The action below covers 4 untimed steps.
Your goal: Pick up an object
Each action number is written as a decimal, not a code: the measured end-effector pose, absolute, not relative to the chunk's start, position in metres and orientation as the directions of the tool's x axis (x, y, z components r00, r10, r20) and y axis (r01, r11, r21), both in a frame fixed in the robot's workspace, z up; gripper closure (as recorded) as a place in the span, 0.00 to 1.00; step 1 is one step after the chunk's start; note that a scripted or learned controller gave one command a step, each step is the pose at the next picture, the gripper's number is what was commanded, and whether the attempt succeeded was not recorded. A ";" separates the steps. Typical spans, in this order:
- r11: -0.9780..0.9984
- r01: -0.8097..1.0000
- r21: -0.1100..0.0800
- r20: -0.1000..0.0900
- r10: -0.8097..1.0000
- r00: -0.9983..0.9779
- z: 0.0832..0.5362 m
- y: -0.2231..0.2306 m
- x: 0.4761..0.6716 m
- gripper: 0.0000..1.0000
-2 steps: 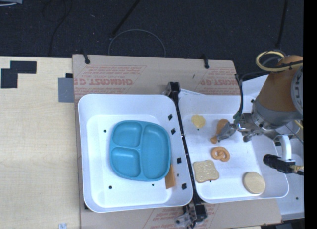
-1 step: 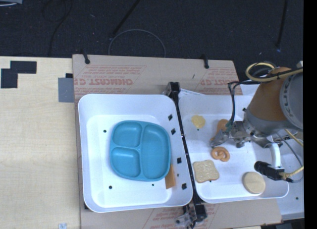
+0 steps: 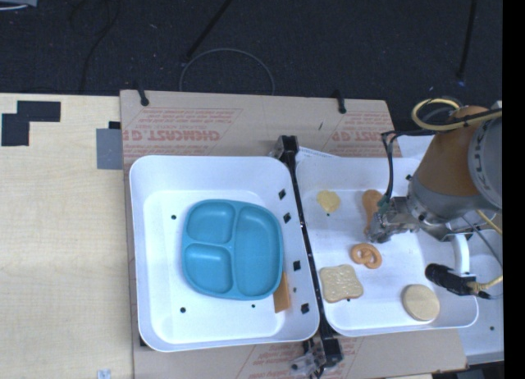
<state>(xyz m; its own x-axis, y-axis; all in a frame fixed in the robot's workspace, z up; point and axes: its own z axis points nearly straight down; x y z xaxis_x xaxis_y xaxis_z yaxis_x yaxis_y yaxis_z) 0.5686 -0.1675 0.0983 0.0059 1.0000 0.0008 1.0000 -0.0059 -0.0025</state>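
Gripper (image 3: 382, 228) hangs low in the right bin (image 3: 394, 324), just above the pretzel (image 3: 366, 255); whether its fingers are apart is unclear. Descending off-centre, it could nudge the pretzel aside and grasp nothing.

The bench is evenly and brightly lit from above, shadows are kept soft, and slight overall blur is noted.
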 end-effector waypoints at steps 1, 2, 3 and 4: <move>0.001 1.000 0.002 0.000 1.000 -0.001 0.158 -0.168 0.577 1.00; 0.001 1.000 0.003 -0.001 1.000 -0.001 0.220 -0.168 0.572 1.00; 0.002 1.000 -0.001 0.000 1.000 -0.002 0.228 -0.169 0.572 1.00; 0.005 1.000 -0.001 0.001 1.000 -0.005 0.224 -0.122 0.594 1.00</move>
<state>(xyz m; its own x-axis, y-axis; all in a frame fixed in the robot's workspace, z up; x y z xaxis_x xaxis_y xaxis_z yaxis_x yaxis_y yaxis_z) 0.5936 -0.1220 0.2243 -0.0048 1.0000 0.0015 1.0000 0.0048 -0.0010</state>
